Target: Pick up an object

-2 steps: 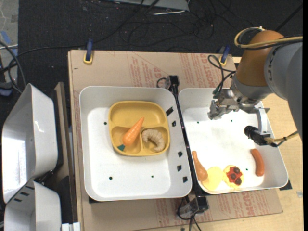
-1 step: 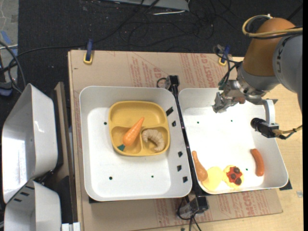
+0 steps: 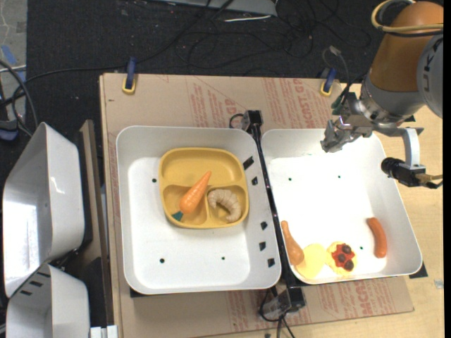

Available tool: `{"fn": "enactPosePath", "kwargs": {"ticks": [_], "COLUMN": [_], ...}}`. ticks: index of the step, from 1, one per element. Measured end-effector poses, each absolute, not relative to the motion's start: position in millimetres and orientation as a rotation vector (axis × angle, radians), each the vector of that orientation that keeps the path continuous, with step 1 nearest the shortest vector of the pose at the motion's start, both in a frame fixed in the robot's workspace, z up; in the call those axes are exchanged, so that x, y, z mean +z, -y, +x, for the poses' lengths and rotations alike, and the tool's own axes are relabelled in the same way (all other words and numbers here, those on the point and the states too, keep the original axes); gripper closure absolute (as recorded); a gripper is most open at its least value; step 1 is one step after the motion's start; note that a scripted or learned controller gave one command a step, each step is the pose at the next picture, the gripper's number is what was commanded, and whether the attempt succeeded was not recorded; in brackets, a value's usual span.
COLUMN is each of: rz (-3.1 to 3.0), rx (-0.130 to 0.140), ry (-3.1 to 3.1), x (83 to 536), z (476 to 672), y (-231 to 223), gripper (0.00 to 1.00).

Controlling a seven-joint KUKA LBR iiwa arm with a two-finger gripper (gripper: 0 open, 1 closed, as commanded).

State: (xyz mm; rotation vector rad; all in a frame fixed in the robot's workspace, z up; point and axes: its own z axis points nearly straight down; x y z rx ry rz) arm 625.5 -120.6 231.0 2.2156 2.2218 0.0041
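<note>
My gripper (image 3: 332, 144) hangs over the far edge of the right bin (image 3: 338, 189), with nothing visible in it. At that bin's near side lie an orange sausage (image 3: 379, 236), a yellow piece with a red and dark topping (image 3: 337, 257), and an orange drumstick-like piece (image 3: 291, 243). In the left bin (image 3: 141, 245) a yellow divided plate (image 3: 176, 167) holds a carrot (image 3: 195, 192) and a pale shrimp (image 3: 227, 203).
Both bins rest on a brown board (image 3: 183, 97) held by yellow clamps (image 3: 129, 83) at the back. Cables (image 3: 211, 41) run over the dark floor behind. White containers (image 3: 39, 210) stand at the left.
</note>
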Motion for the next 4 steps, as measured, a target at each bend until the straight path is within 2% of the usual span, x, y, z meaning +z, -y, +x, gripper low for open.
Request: {"fn": "enactPosePath", "kwargs": {"ticks": [1, 2, 4], "rz": [2.214, 2.214, 2.214], "rx": [0.001, 0.001, -0.002], "ry": [-2.230, -2.233, -2.231], "x": [240, 246, 223], "z": [619.0, 603.7, 586.0], "y": [63, 7, -92], "gripper": [1.00, 1.00, 1.00]}}
